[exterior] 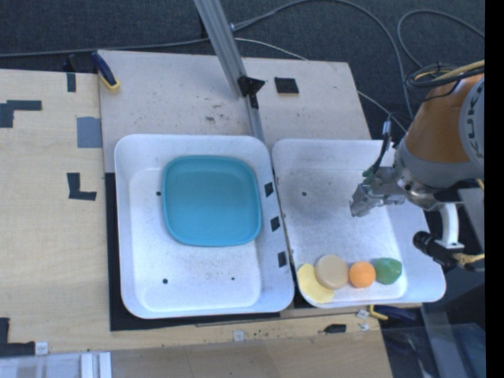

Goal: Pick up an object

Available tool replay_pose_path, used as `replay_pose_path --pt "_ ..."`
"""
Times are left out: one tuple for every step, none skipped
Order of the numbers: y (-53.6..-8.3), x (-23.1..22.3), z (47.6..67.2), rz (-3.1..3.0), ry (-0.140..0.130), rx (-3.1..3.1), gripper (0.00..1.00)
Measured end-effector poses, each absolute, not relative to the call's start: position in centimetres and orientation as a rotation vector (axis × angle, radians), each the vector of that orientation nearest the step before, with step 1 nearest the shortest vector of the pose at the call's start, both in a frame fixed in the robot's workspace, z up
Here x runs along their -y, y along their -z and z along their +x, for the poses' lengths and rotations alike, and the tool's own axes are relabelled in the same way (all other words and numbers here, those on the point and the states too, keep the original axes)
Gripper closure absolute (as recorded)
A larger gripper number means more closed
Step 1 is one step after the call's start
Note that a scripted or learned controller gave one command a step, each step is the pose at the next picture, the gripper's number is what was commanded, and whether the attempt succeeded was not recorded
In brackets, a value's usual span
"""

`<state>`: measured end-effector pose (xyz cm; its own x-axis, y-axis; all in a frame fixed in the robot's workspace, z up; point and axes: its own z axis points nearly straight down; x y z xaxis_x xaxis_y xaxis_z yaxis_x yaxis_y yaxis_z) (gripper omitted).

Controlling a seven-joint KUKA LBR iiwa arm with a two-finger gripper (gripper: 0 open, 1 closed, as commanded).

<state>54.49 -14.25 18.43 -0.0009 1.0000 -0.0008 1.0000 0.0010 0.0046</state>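
Along the front edge of the right bin [315, 172] lie a yellow piece [307, 284], a tan round disc [331, 272], an orange ball [361, 275] and a green object [387, 270]. My gripper [364, 201] hangs over the right side of this bin, well behind and above those objects. Nothing shows between its fingers. A teal square plate [211, 200] rests in the left bin [134, 235].
A grey metal bar [228, 50] runs diagonally from the top down to the gap between the bins. Cables [378, 30] lie on the dark floor behind. A wooden bench top [47, 211] stretches to the left.
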Motion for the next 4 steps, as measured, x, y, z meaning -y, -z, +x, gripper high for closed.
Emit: replay_pose_path --pt "-24.7 14.1 54.8 2.218 -0.005 -2.219 1.00" --pt "-27.9 14.1 54.8 2.220 -0.002 -2.220 1.00" --pt "-26.7 9.7 56.1 2.218 0.001 -2.226 1.00" --pt "-26.4 4.0 55.8 2.217 0.000 -2.228 1.00"
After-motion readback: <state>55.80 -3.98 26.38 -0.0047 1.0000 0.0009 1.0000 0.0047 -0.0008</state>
